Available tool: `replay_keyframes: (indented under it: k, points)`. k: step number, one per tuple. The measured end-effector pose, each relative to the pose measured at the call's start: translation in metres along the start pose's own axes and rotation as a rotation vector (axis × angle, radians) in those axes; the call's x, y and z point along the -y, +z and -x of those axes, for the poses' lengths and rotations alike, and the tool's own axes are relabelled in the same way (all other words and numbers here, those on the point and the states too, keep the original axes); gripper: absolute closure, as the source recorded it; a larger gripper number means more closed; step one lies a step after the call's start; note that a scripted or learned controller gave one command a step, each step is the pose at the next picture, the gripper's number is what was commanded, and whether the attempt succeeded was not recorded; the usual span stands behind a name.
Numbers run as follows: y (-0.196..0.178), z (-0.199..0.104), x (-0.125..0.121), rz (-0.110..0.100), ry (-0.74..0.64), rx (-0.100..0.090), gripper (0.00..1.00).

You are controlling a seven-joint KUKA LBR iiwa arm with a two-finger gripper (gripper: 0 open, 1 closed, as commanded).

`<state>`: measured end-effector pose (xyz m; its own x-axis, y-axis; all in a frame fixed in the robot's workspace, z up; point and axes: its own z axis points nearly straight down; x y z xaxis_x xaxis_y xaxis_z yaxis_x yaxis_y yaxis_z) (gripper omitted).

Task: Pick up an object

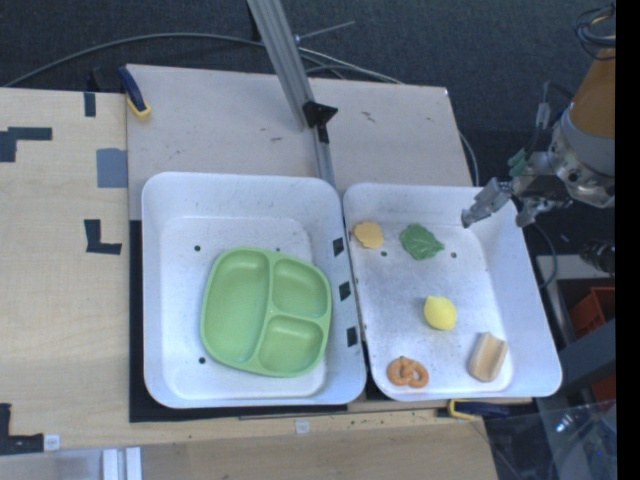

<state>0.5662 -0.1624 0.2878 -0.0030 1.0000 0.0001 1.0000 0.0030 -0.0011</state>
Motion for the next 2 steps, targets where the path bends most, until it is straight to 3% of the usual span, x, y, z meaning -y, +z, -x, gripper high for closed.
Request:
replay_keyframes:
  k: [1, 2]
  points:
    - [0.0, 0.0, 0.0, 0.0, 0.0, 0.0, 0.0]
    - [0.044, 0.002, 0.0, -0.004, 0.001, 0.001, 0.0]
